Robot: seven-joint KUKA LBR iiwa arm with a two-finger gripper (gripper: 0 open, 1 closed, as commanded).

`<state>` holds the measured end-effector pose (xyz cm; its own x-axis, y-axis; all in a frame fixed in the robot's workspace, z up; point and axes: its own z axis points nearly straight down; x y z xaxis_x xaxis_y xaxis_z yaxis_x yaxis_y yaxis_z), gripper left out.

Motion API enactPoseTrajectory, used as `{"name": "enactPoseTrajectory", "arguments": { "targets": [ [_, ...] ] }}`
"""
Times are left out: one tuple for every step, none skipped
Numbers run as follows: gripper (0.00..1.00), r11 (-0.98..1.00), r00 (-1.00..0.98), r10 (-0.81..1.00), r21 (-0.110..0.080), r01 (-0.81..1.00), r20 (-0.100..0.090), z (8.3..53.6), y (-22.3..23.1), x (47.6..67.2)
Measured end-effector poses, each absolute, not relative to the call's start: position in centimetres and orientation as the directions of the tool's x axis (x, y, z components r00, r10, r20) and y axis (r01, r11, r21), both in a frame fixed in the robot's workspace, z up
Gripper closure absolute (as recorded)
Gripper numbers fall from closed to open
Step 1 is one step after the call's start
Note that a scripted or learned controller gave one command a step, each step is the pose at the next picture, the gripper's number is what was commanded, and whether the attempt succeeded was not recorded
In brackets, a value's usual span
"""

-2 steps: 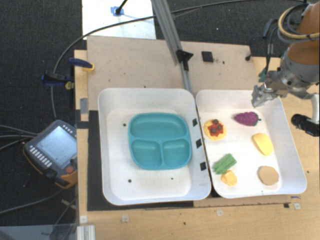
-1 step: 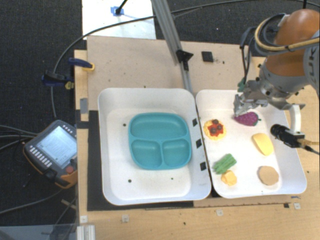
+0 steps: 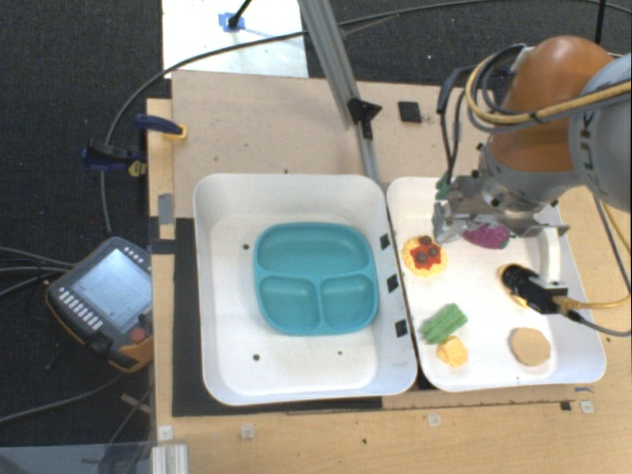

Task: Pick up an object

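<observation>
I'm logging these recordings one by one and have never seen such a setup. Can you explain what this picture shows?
One camera looks down at a slant on a bench. The grey and orange machine reaching in from the right is a robot arm; its gripper hangs over the right white bin. That bin holds small toy-like pieces: a round yellow piece with red on top, a purple piece close by the gripper, a green piece, a small yellow piece and a tan disc. The left white bin holds a teal divided plate. Whether the gripper holds anything cannot be told from this angle.
</observation>
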<state>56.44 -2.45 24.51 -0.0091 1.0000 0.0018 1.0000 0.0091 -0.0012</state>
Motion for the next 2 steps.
{"name": "enactPoseTrajectory", "arguments": {
  "targets": [
    [1.0, 0.01, -0.01, 1.0, 0.001, 1.0, 0.002, 25.0, 3.2, 55.6],
    [1.0, 0.009, -0.009, 1.0, -0.001, 1.0, 0.002, 23.1, 8.4, 54.3]
  ]
}}
